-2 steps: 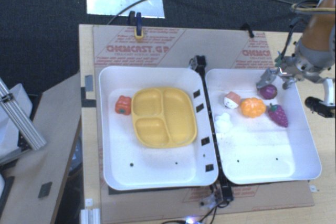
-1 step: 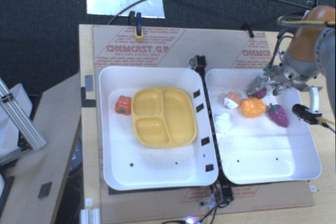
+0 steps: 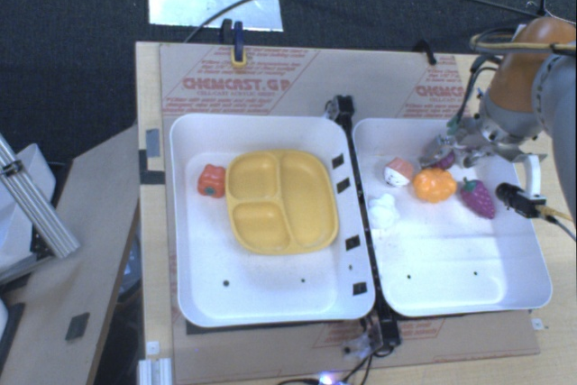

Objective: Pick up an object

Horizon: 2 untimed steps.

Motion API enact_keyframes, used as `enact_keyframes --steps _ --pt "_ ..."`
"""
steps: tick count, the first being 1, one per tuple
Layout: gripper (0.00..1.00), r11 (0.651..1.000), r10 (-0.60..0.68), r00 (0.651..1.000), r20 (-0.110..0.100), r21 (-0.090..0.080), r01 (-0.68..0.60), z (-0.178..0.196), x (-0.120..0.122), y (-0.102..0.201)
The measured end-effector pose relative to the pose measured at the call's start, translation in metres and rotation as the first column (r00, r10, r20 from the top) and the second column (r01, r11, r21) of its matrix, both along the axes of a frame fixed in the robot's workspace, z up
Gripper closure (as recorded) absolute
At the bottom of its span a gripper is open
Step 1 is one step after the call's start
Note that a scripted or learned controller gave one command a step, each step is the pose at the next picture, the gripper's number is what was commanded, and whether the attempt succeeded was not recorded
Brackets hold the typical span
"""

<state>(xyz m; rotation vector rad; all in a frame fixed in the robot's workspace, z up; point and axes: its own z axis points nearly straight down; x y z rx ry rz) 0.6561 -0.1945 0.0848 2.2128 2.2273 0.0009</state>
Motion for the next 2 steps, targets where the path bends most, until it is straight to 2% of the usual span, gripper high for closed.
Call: enact_keyframes --steps 1,2 --pt "1.0 1.0 0.002 1.0 0.003 -0.001 -0.002 0.012 0.001 0.0" --pt "1.0 1.0 -0.001 1.0 0.007 -0.002 0.001 0.078 0.003 -0.003"
